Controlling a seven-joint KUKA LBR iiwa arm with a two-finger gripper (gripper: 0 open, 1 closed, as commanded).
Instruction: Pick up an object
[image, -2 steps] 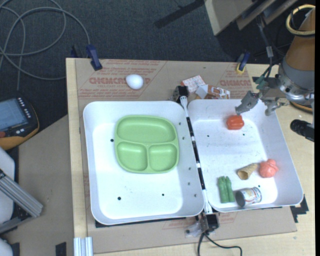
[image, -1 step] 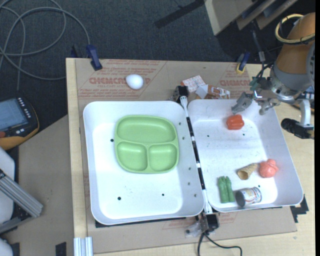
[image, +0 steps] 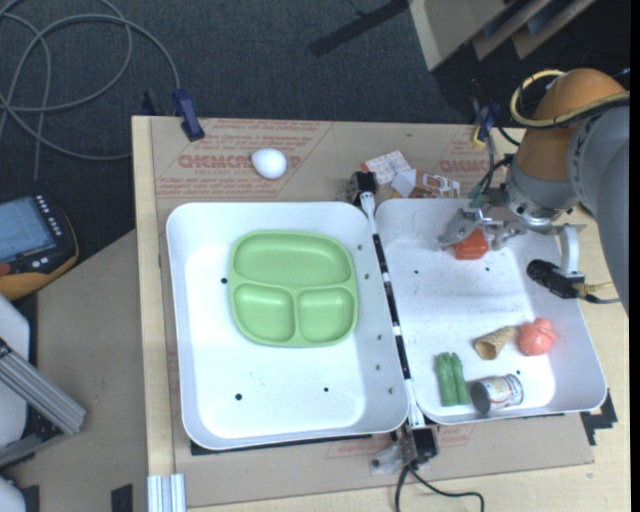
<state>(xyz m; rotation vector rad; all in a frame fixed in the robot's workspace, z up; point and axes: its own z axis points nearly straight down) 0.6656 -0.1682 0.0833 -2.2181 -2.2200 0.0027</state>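
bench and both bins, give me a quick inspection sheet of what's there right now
surface: bench bears left bin and right bin side by side
job's things: in the right bin, red object at the gripper, ice cream cone toy, green piece, can
clutter: green divided tray in the left bin; white ball and small wrappers on the bench behind the bins
grippers: gripper low over the red object; fingers too unclear to judge
cables: grey loops on the floor at top left; a wire at the bench's front edge
surroundings: handheld pendant at left, dark floor
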